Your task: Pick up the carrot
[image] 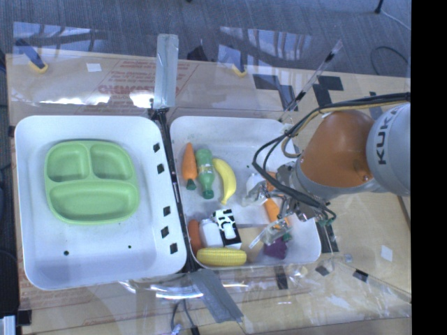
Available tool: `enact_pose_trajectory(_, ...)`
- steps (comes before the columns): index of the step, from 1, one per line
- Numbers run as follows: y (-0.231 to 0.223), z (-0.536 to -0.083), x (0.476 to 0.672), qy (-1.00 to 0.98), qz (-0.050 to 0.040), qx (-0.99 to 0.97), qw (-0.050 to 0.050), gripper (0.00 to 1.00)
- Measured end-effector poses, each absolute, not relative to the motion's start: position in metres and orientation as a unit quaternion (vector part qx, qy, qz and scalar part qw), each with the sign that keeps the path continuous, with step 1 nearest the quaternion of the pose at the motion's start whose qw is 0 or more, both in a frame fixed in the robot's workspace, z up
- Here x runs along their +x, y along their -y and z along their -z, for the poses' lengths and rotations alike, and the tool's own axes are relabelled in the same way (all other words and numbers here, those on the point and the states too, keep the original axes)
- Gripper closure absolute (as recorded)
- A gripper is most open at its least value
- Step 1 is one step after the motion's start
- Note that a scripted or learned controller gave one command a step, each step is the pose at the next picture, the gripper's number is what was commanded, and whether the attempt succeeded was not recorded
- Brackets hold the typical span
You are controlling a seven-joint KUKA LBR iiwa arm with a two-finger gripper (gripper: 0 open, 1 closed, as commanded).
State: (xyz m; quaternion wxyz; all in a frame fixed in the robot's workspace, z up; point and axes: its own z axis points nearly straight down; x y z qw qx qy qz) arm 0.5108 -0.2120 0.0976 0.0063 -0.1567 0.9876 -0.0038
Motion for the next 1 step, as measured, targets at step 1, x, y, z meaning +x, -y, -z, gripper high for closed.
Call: enact_pose_trajectory(1,0.2106,-0.1089,0.5122,-0.987,0.0041,-0.161,0.005,1.00)
